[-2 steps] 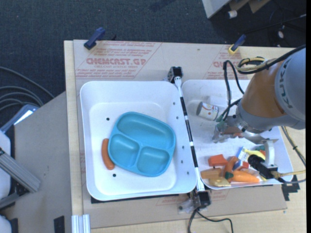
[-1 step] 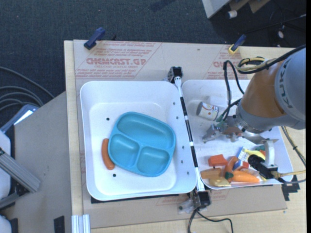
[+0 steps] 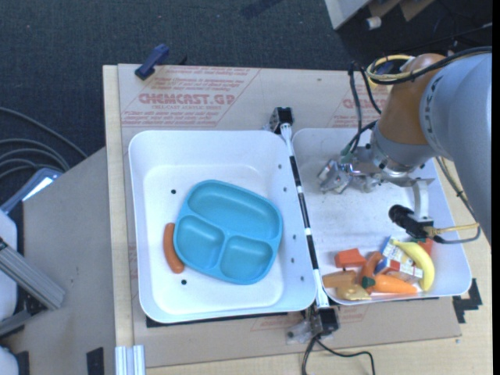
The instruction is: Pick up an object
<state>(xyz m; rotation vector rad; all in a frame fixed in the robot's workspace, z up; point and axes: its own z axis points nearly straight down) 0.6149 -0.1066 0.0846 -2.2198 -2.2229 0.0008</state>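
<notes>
The likeliest pickings I see are the toy food heaped in the near right corner of the right bin: a banana curving along the right wall, a carrot lying flat under it against the near rim, an orange block on the heap's left side, and a tan piece just in front of that block. They press against one another, with small red and white bits wedged between banana and carrot that I cannot make out. The bin walls hem the heap in on two sides.

The gripper hangs over the far left part of the same bin, near the divider, above bare white floor and well apart from the heap. I see nothing held in it, and I cannot tell whether its jaws are apart or together.

In the left bin a blue divided plate sits in the middle, with a sausage touching its left edge.
</notes>
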